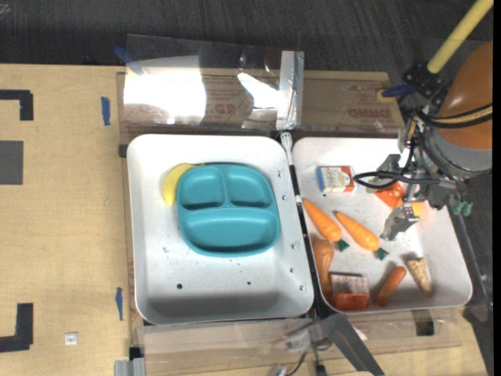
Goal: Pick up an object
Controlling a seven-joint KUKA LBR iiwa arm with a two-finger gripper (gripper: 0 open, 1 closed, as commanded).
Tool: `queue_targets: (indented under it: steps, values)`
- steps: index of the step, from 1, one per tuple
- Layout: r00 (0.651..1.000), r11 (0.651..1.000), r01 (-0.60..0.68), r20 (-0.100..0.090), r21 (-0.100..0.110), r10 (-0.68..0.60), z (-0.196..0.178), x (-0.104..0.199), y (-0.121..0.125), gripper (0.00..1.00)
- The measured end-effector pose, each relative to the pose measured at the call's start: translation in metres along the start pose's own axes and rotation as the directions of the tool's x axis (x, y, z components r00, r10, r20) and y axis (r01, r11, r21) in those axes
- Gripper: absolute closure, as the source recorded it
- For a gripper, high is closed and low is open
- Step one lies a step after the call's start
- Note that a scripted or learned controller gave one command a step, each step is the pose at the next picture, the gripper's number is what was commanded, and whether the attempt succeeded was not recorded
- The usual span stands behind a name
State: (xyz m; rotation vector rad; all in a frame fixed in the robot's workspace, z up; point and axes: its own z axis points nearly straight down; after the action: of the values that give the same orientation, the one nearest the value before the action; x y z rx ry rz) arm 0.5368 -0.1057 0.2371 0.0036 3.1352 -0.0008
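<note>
Camera view: the arm comes in from the right and hangs over the right bin [458,280], the tool [399,224] low above the bin floor near its middle-right. Its fingers look slightly parted with only white floor between the tips — it has hold of nothing that I can see.

The nearest candidate is a carrot [360,231] lying just to the tool's left, its leafy green end pointing toward the tool and its long axis running diagonally from upper left down to lower right. A second carrot [322,219] lies parallel to it, further left. Behind the tool an orange piece [389,195] sits partly hidden by cables. Nearer the front rim lie a sausage-like piece [390,284] and a tan cone [419,274].

Judged from this, a short shift left would put the tool over the nearer carrot — with the fingers closing across its diagonal, not along it.
</note>
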Motion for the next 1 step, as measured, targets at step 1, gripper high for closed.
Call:
queue_targets:
  steps: [1]
  values:
    - [0.993,0.994,-0.114,-0.011,-0.001,0.114,0.1318,0.012,-0.0221,0.0]
